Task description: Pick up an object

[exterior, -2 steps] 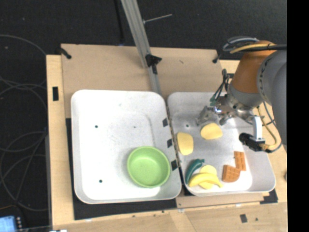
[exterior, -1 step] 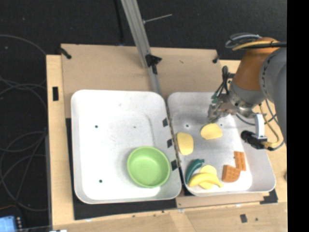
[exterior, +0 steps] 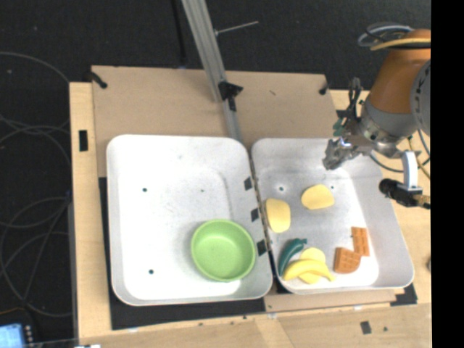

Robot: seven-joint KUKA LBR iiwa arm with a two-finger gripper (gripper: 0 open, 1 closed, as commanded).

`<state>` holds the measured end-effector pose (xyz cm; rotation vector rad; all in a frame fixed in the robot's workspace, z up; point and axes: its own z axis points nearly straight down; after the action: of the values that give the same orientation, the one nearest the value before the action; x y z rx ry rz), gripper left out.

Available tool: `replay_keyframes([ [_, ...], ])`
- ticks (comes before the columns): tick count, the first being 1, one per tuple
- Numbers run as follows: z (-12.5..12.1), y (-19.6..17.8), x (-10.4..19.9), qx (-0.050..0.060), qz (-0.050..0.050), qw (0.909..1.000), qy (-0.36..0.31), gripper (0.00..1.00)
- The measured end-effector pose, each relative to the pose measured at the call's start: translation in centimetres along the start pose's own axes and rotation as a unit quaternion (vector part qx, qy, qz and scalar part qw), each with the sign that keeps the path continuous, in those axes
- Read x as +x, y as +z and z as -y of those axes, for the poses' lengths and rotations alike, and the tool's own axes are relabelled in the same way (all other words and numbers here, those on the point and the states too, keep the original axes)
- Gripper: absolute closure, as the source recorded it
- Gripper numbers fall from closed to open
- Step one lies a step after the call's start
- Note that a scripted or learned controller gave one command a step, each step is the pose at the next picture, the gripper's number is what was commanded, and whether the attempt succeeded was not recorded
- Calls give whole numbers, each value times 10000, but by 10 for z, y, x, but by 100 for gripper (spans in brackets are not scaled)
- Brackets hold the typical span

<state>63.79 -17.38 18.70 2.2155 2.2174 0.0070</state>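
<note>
The arm [exterior: 397, 78] was cut off by the right edge, so most of it lay out of sight. The gripper [exterior: 335, 155] was too small and dark to tell how its fingers stood. The dark green thing [exterior: 291, 250] lay partly under the bananas [exterior: 308, 266], its shape unclear. A blue thing [exterior: 13, 336] at the bottom left corner was cut by the edge

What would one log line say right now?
end effector: over right bin, far side | holding: nothing seen | nearest: yellow piece | green bowl: left bin
</note>
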Motion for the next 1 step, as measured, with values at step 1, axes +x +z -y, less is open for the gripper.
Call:
replay_keyframes([
  [1, -11, -55, -3, 22, -1, 10000, -12, 100],
])
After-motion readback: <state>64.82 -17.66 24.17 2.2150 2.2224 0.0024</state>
